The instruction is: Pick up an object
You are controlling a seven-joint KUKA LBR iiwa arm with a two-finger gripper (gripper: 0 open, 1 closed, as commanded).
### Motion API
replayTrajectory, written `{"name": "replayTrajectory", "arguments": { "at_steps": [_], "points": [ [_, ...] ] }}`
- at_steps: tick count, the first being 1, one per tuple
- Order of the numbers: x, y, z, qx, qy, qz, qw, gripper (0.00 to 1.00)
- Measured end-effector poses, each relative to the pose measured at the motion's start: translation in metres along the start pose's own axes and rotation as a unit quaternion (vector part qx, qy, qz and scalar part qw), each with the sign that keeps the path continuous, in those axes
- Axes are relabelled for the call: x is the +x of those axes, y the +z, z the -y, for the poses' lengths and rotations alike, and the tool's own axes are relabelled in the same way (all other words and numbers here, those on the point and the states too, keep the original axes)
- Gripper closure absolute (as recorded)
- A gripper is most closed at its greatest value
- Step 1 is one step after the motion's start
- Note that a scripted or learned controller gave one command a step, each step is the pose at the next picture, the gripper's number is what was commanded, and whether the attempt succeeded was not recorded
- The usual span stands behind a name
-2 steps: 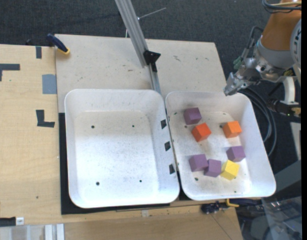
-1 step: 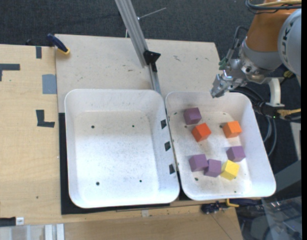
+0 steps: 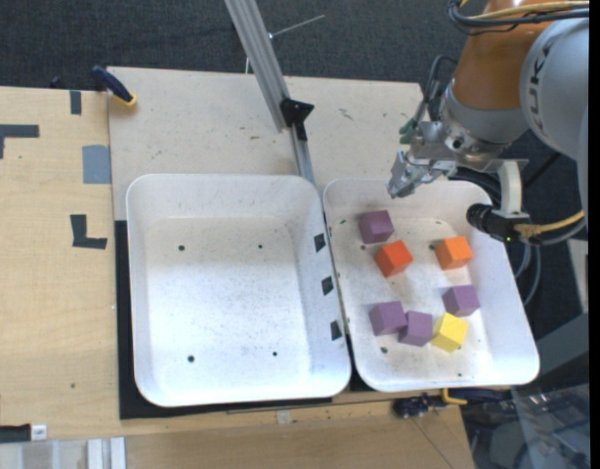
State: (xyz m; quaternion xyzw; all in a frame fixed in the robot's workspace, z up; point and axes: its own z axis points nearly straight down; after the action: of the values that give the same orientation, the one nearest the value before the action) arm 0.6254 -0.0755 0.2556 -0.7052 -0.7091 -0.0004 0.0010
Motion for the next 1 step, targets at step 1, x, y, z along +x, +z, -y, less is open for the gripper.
{"name": "replayTrajectory", "arguments": {
  "at_steps": [1],
  "points": [
    [0.0539, -0.0047, 0.0123, 0.000, -0.001, 0.000, 1.0000, 1.00]
  ]
}}
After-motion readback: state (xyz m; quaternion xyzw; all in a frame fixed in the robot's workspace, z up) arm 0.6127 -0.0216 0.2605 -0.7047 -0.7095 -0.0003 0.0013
